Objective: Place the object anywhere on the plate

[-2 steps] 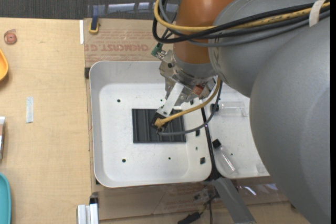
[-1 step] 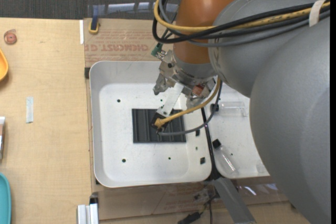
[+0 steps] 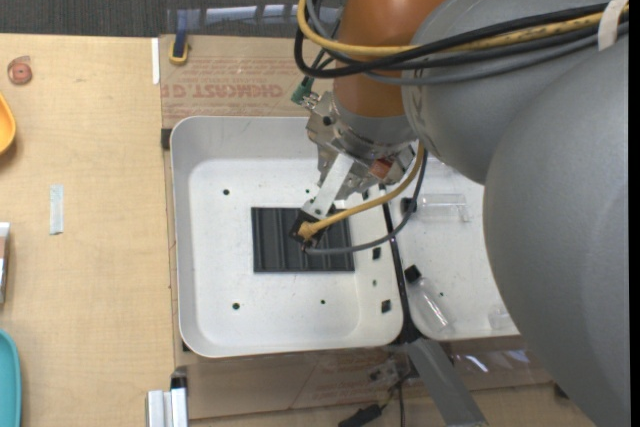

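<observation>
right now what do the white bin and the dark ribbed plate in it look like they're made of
White bin: probably moulded plastic, smooth and faintly glossy, with rounded corners and a raised rim. Dark ribbed plate: looks like matte black rubber or plastic; parallel ridges run along it with no shine. Which of the two it is, the view leaves open.

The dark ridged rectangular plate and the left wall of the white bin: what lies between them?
In the camera view, only bare white bin floor lies between the dark ridged rectangular plate and the white bin's left wall, apart from small dark dots.
</observation>
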You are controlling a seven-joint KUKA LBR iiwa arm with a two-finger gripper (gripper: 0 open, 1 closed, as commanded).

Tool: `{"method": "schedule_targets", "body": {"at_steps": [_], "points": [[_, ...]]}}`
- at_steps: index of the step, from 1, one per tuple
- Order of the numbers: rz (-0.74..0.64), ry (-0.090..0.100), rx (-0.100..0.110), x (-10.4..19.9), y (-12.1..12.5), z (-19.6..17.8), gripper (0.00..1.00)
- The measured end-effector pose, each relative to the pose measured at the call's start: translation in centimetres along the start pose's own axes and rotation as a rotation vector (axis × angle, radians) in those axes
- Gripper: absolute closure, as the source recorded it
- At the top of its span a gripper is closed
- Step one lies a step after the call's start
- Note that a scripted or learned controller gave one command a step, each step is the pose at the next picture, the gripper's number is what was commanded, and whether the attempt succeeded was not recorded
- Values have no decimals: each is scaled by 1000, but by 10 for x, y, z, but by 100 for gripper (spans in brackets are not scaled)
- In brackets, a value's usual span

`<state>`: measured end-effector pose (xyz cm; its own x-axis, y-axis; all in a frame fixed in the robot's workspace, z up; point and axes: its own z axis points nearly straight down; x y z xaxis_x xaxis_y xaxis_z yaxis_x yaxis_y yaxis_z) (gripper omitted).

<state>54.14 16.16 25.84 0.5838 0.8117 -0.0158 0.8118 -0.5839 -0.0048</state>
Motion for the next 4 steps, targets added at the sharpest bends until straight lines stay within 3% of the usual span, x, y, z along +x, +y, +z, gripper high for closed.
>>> {"method": "schedule_targets", "body": {"at_steps": [1,2,3,4], "points": [[0,0,0,0,0,0,0],[0,-5,2,-1,1,-7,100],[0,-5,2,-1,1,-7,0],[0,-10,3,-3,2,-15,100]]}}
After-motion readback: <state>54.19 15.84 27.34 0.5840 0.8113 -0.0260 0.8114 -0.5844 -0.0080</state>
